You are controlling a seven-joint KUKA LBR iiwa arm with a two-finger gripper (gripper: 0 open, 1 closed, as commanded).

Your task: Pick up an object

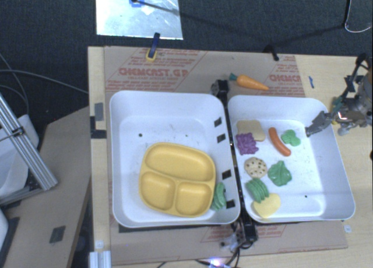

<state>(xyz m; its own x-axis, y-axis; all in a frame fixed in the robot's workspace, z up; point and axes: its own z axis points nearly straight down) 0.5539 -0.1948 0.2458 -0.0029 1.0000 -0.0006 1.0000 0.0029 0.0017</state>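
The right bin (332, 173) holds several toy foods: a tan bread slice (250, 127), purple grapes (246, 143), an orange-red sausage (279, 141), a small green broccoli (291, 138), a cookie (255, 168), a leafy green piece (280, 174), a green pod (256, 190) and a yellow piece (267, 205). My gripper (316, 125) hangs over the bin's upper right part, its dark tip pointing left toward the broccoli, a short way from it. Nothing shows in its grasp.
The left bin (169, 112) bears a yellow divided plate (178, 178), with a green toy (219, 197) wedged at its right edge. An orange carrot (250, 82) lies on the cardboard behind the bins. A blue and yellow clip (153, 48) sits at the cardboard's far edge.
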